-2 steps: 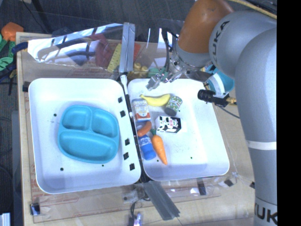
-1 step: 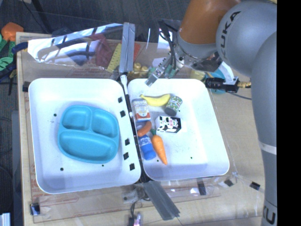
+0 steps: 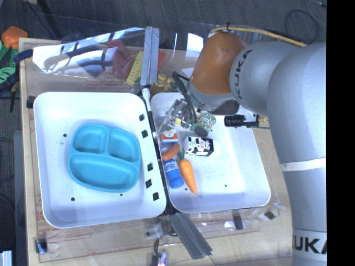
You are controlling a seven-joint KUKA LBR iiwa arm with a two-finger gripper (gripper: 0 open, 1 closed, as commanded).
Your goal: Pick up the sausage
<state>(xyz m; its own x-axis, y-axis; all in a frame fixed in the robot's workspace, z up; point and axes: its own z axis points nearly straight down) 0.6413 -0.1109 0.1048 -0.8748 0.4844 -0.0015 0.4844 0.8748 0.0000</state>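
Step in hand, by judgement: approach. The gripper point(image 3: 178, 117) hangs low over the right bin point(image 3: 244, 182), near its upper left corner. Its opening cannot be told; nothing is seen held. The sausage point(image 3: 170, 151) — a short reddish-orange piece — lies just below it along the bin's left wall, beside a carrot point(image 3: 188, 174) and a blue bottle point(image 3: 173, 176). Next move calls for descent centred on the sausage, clear of both neighbours.

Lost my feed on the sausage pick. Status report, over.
Tool low over right bin, upper left corner; grip state unclear. Sausage lies by the divider, apart from tool. Carrot, blue bottle crowd it.
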